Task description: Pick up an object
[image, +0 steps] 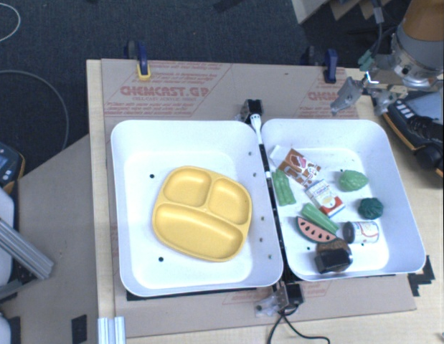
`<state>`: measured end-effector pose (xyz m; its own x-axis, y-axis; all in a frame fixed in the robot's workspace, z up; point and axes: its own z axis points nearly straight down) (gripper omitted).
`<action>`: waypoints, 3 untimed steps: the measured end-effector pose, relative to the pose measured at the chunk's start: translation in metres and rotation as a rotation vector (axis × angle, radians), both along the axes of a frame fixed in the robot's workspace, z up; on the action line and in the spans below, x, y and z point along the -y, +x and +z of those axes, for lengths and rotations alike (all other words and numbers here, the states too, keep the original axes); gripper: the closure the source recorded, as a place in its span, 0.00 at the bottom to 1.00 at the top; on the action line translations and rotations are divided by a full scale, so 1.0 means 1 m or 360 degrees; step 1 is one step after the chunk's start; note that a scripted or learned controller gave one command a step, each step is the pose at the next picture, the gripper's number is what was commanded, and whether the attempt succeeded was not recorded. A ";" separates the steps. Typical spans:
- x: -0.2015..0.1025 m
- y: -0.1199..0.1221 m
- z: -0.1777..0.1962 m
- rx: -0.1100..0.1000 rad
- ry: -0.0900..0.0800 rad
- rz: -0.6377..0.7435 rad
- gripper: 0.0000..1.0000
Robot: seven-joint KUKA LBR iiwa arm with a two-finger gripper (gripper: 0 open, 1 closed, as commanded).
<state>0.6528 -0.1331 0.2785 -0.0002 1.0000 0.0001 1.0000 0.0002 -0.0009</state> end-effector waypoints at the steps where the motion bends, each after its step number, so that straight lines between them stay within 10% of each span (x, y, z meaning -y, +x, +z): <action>1: -0.056 -0.074 0.087 0.0011 0.0002 0.0008 0.00; 2: -0.106 -0.112 -0.086 -0.0029 0.0006 0.0006 0.00; 3: -0.141 -0.176 -0.033 -0.0005 0.0006 0.0006 0.00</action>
